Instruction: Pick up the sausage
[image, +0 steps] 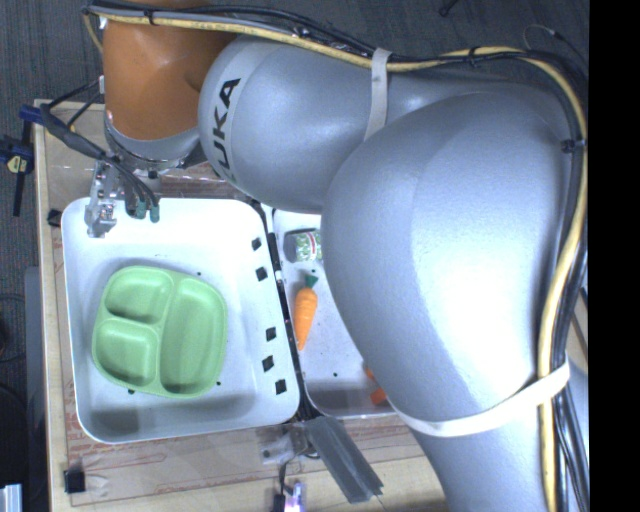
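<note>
The gripper (120, 205) hangs over the left bin's (75, 300) far-left corner; whether it is apart or together cannot be told. A green divided plate (160, 328) lies in that bin, and a carrot (304, 312) in the right one.

Two shallow white bins sit side by side on one tabletop (60, 440): the left bin (85, 400) and the right bin (335, 400), the latter largely covered by the single grey arm (440, 250). The left bin holds one green divided plate (160, 328), which has three compartments. In the right bin, one carrot (304, 312) can be counted, plus one partly hidden greenish item (303, 245) and one small orange scrap (377, 396) too hidden to identify.
</note>
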